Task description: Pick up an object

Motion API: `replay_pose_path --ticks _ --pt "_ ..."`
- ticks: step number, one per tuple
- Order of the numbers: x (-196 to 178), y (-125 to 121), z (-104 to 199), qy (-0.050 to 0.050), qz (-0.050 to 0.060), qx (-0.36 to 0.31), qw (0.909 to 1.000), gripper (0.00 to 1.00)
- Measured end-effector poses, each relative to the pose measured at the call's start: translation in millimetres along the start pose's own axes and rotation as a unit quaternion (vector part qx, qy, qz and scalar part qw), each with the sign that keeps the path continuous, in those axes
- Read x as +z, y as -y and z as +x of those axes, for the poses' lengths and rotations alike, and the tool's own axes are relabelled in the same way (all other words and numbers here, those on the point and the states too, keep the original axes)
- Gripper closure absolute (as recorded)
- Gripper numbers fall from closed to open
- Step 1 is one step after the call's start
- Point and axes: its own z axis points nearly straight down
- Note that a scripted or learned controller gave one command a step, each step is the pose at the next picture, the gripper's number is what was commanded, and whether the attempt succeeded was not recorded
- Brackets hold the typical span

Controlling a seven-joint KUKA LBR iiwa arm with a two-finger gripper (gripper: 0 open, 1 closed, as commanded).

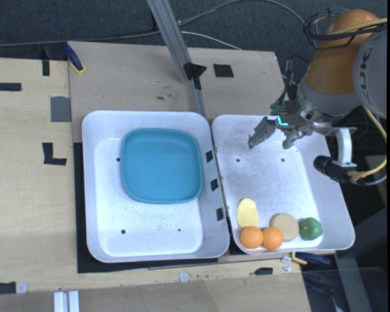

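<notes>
Two white bins are sitting side by side on the worktop point(26, 174). The left bin point(101, 194) is carrying a blue square plate point(161, 165) near its middle. The right bin point(279, 174) is keeping its items crowded toward its 6 o'clock rim: a pale yellow piece point(247, 212), two orange balls point(251, 237) point(272, 238) touching each other just below it, a beige round piece point(285, 224) and a green ball point(310, 227) at the right end.

At about 12 o'clock in that bin the claw point(273, 135) is hovering with its fingers spread wide and nothing between them, well apart from the cluster. The step in hand looks like the approach, before any grasp. The next move probably calls for travelling toward 6 o'clock, choosing one piece, perhaps the green ball at the row's end, then lowering around it and closing; the tight packing could make neighbours get nudged.
</notes>
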Motion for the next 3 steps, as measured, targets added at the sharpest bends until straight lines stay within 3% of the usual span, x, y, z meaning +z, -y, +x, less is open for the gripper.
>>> replay_pose_path --ticks 1,2,3 --pt "0 0 0 0.000 0.000 0.000 1.0000 0.00" --pt "46 8 2 0.000 0.002 0.000 1.0000 0.00" --pt "95 0 0 0.000 0.002 0.000 1.0000 0.00"
